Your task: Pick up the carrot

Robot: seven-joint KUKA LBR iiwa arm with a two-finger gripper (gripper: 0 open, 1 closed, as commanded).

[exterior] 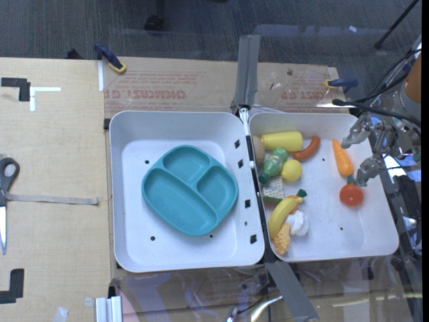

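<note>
Camera view, carrot (pixel 342 157) lengthwise up-down, tip upper-left, gripper (pixel 360 154) fingers apart astride it.

Dark grey carpet floor (pixel 201 19); pale wooden bench (pixel 53 153).

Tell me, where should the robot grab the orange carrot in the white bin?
Probably across the middle of the carrot, coming straight down from above. It lies flat on the floor of the right bin, long and thin, with bare floor along both long sides. The tomato sits near its lower end, so gripping mid-length keeps the end effector away from it.
</note>
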